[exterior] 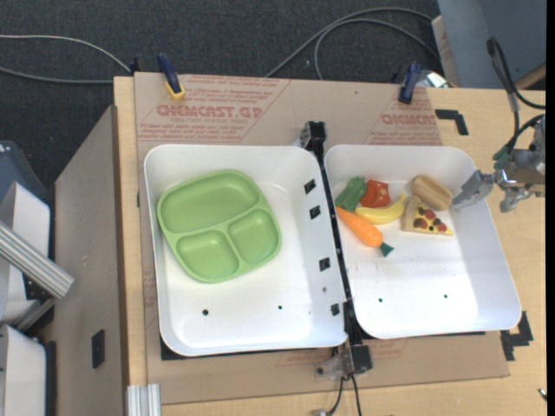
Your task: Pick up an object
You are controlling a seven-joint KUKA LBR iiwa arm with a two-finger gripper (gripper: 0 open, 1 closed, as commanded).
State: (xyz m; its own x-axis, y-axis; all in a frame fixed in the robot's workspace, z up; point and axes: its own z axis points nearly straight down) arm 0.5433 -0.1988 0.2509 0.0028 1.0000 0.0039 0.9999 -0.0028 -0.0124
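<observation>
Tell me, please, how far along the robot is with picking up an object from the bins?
Done: nothing looks lifted; the carrot, banana, pizza slice and bread roll all lie in the right bin, and the green divided plate sits in the left bin. In hand: the gripper is at the right bin's far right side, beside the roll, with nothing visibly between its fingers. Left: the whole grasp and lift.

A robotics lab bench: two white bins (pixel 173 319) sit on a protective-film board (pixel 286 107) held by a blue-and-yellow clamp (pixel 170 74) at eleven o'clock and a blue clamp (pixel 409 83) at one o'clock. Black cables (pixel 347 29) trail over dark carpet (pixel 217 16) at twelve o'clock, and aluminium framing (pixel 30 258) stands at nine o'clock.
</observation>
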